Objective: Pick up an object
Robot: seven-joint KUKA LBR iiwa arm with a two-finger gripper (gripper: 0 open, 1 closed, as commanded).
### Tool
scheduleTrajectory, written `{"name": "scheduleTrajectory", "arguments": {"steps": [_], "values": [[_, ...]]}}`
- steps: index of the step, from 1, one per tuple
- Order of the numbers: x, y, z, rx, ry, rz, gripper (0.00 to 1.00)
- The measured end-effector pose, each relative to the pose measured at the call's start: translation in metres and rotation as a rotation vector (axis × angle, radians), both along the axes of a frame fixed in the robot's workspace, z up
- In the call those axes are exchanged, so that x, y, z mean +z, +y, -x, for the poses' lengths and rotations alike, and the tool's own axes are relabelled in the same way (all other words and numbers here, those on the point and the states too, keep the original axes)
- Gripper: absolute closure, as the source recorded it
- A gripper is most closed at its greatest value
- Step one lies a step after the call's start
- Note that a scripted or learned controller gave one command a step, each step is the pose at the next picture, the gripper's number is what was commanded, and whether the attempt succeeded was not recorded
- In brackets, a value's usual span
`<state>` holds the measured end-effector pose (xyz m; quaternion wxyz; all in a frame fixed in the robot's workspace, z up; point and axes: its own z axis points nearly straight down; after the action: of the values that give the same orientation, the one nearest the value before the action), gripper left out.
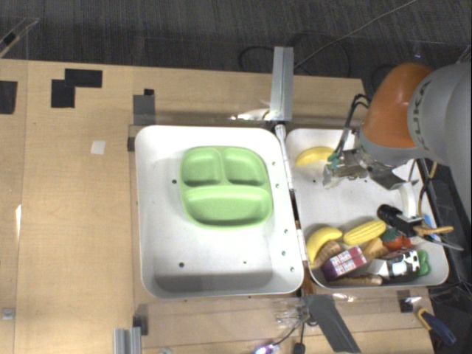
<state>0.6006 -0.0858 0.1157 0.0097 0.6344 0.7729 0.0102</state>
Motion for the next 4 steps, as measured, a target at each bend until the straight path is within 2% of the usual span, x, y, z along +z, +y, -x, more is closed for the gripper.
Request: {"name": "scheduleTrajectory", "arguments": {"steps": [1, 2, 3, 4], "values": [[0.000, 0.000, 0.000, 0.000, 0.000, 0.000, 0.00], [-0.027, -0.008, -0.057, -0.069, 0.017, 0.003, 0.00], [-0.025, -0.012, 0.010, -0.061, 0.016, 0.002, 0.00], [-0.027, -0.008, -0.059, 0.008, 0.020, 0.004, 0.00]]}}
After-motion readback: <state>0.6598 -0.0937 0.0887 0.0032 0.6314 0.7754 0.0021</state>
